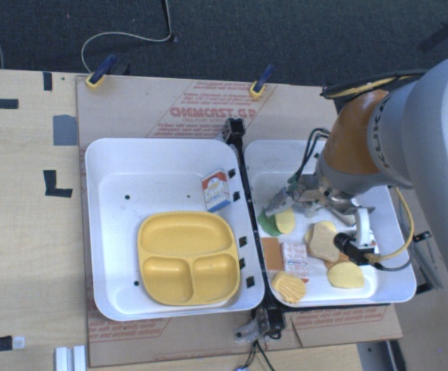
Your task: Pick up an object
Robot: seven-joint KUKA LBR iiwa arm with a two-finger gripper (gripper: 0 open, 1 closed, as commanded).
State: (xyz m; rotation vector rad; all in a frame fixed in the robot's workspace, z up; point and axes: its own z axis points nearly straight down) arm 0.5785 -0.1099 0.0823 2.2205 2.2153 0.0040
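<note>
My gripper (pixel 280 204) is low in the right bin (pixel 386 288), near its left wall, just above a green round piece (pixel 267 224) and a pale yellow round piece (pixel 285 222). Several other toy foods lie in front of it: a brown flat block (pixel 271 254), a white packet with red print (pixel 295 258), a ridged yellow chip (pixel 289 287), a tan wedge (pixel 322 240) and a yellow lemon-like piece (pixel 346 275). Nothing is visibly held.
The left bin (pixel 107 207) holds a yellow divided plate (pixel 188 256) and a small red, white and blue carton (pixel 217 189). A black divider (pixel 243 199) runs between the bins. The arm's orange band (pixel 355 134) and grey body cover the right bin's far right side.
</note>
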